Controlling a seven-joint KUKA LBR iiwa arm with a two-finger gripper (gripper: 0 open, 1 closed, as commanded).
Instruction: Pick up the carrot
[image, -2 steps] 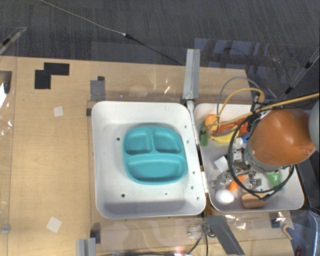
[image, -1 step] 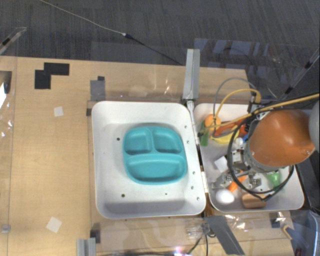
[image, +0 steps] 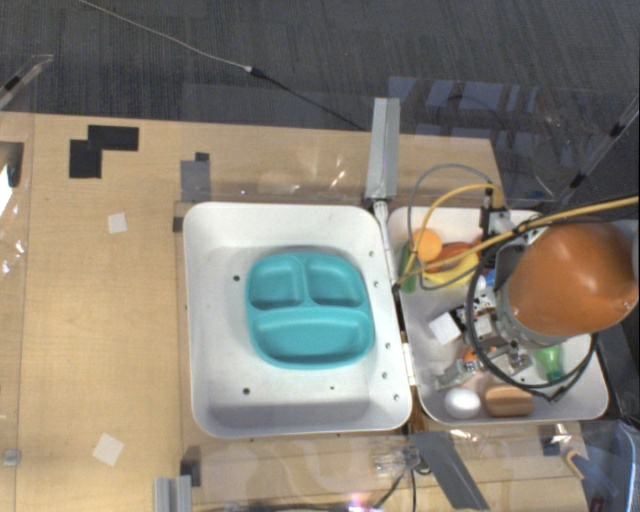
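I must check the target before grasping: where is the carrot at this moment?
In the camera view, the carrot lies in the right bin, near its far left corner, beside the divider between the bins and just left of the arm's orange band.

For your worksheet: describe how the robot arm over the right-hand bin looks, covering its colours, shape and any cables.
The arm shows as a rounded, glossy orange dome with grey metal beneath it. A yellow cable loops out from it over the right bin, and thin black cables curl around its lower part. The gripper is dark metal, small and partly hidden.

Orange-banded arm (image: 570, 278), black cables
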